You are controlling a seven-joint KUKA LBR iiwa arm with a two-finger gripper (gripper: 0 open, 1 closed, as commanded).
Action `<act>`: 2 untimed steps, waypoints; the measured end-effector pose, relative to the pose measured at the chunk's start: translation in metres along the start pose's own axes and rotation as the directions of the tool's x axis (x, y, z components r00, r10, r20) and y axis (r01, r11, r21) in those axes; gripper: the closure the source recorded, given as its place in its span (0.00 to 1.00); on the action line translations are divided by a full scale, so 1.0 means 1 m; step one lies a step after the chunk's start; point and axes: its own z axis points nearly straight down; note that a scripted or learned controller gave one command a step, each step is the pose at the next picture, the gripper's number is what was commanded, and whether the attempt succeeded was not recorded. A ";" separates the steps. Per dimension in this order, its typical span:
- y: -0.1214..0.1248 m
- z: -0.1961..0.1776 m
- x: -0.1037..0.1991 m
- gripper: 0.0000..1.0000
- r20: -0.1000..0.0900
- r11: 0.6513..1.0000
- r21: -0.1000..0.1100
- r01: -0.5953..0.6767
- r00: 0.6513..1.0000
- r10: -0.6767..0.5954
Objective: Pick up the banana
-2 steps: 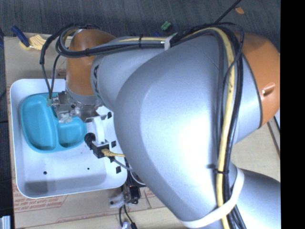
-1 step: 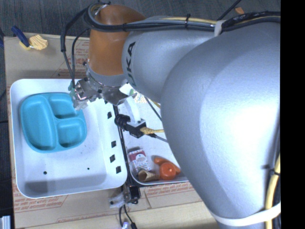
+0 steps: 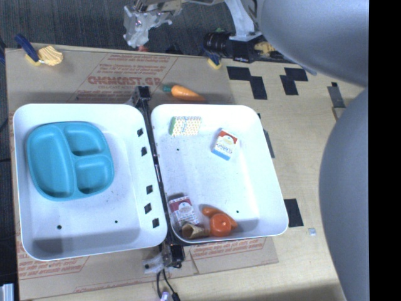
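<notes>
Trouble looks likely: the gripper (image 3: 147,19) hangs past the desk's far edge, clenched or released I cannot tell. What seems the banana (image 3: 195,231) lies in the right bin (image 3: 263,168) towards the desk's near edge, touching an orange toy (image 3: 220,222), so the wrong piece could get grabbed.

Bench (image 3: 301,168): tan surface with black square markings. 2 white bins sit side by side on printed cardboard sheeting (image 3: 125,74) — left bin (image 3: 81,240), right bin (image 3: 266,168), rims touching at centre. A carrot (image 3: 183,93) lies on the cardboard just beyond the right bin's far rim. A small yellow item (image 3: 50,56) rests at the far-left corner
</notes>
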 end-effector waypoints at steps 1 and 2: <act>-0.053 0.133 -0.054 1.00 0.000 0.998 0.006 -0.070 0.998 0.070; -0.043 0.193 -0.150 1.00 0.001 0.976 0.007 -0.218 0.976 0.218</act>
